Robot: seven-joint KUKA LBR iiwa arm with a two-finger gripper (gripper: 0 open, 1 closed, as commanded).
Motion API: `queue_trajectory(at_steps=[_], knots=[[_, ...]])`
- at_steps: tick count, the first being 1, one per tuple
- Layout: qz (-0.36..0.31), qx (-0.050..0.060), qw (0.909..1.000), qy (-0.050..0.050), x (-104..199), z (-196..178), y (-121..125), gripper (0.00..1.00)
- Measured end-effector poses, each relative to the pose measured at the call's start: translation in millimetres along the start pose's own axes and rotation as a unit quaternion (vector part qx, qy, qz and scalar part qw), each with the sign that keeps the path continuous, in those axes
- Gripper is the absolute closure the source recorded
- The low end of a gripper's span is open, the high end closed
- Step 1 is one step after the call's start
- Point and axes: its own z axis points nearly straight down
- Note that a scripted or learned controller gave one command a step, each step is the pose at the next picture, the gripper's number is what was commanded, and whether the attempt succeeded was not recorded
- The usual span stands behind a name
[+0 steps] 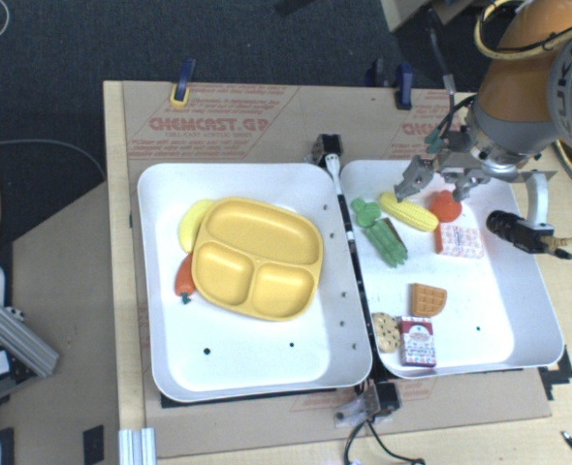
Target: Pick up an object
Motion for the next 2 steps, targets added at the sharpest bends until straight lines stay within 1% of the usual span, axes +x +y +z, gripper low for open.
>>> queue_trajectory(at_steps=[1,2], knots=[[0.000,0.004,1.0000,0.001,-10,56,-2,0.00],[0.001,0.002,1.0000,0.001,-10,99,-5,0.00]])
